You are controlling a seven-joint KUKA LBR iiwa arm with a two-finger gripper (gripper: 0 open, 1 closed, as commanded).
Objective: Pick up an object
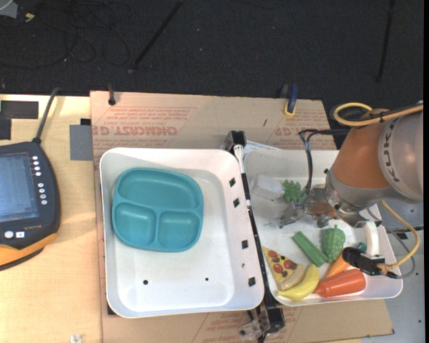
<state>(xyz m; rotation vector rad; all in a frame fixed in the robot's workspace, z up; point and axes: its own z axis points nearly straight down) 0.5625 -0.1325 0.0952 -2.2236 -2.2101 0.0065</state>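
My gripper (pixel 292 216) hangs low in the right bin (pixel 279 164), reaching in from the right below the orange wrist band. It sits just under a small green leafy toy (pixel 292 189). Nearer the front lie a green cucumber piece (pixel 309 248), a bumpy green vegetable (pixel 333 242), an orange carrot (pixel 335 266), a red-orange pepper (pixel 341 284), a yellow banana (pixel 304 283) and a pizza slice (pixel 281 263). A clear plastic item (pixel 267 186) rests left of the leafy toy. Nothing is visibly held.
The left bin (pixel 129 291) holds a teal divided plate (pixel 157 209) in its upper left. A ridge (pixel 246 213) separates the two bins. A tablet-like pendant (pixel 18 191) lies on the bench at far left.
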